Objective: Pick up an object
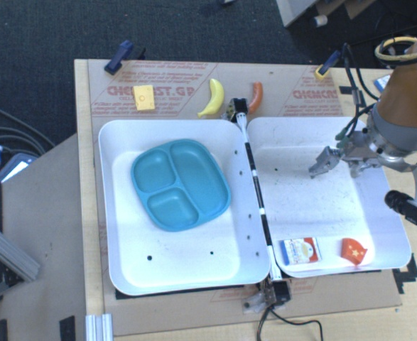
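My gripper [334,170] hangs over the upper middle of the right bin [293,137], open, with nothing between its fingers. A small white packet with red and blue print [298,251] lies flat at that bin's front edge. Just right of it sits a small red object [354,251]; both are well in front of the gripper. In the left bin [123,254], a blue divided plate [181,185] lies left of the gripper, across the divider.
Behind the bins, a yellow banana [212,98], an orange-red sausage-shaped toy [256,96] and a yellow block [143,99] lie on the bench board. A black-and-white divider rail [254,183] runs between the bins. Cables [354,84] trail near the arm.
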`<state>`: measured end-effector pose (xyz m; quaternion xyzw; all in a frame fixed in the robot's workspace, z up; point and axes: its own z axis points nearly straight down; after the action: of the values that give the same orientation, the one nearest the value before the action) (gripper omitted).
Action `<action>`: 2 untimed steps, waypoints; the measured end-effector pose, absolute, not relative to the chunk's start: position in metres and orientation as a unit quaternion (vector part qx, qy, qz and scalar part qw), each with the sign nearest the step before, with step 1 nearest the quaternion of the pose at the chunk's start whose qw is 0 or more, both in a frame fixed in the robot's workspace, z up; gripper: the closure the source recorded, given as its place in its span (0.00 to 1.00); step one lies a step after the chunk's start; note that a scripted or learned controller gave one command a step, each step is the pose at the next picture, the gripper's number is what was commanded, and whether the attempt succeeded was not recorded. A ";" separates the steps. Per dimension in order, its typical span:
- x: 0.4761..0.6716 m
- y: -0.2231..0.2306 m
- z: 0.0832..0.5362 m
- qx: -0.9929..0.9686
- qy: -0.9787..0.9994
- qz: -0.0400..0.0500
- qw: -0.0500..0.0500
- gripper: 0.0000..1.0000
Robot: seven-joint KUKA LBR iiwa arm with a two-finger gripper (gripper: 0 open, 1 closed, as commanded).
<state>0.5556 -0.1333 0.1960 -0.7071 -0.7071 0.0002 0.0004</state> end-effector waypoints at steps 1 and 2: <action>0.480 -0.100 0.084 -0.707 -0.707 0.000 0.001 0.00; 0.480 -0.100 0.094 -0.708 -0.706 0.000 -0.001 1.00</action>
<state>0.4800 -0.1001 0.0942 -0.7080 -0.7062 -0.0001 -0.0006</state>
